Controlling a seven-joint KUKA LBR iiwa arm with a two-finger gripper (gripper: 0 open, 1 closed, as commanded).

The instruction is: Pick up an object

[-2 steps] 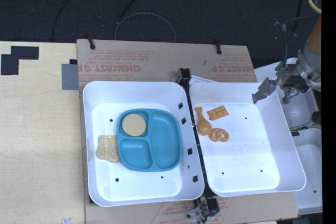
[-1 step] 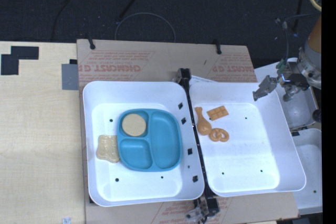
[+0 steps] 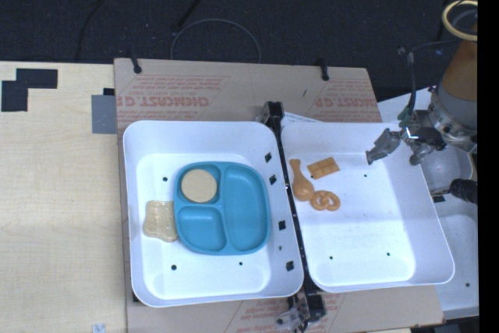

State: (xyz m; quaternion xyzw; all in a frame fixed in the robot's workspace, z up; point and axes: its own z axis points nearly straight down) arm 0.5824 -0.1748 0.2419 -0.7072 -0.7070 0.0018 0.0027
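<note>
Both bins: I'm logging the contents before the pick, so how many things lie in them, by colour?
Blue: 1, the divided tray in the left bin.
Tan or orange-brown: 5, the round cookie, pale slab, spoon-shaped piece, cracker and pretzel.
Total: 6

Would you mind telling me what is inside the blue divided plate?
A round tan cookie sits in the blue divided plate, in its upper-left compartment; the bin floor beneath the plate is covered.

Two shallow white plastic bins [image 3: 148, 160], one blue three-compartment plastic tray [image 3: 234, 234], one round tan cookie [image 3: 198, 185], and four other tan food pieces [image 3: 160, 221].
</note>
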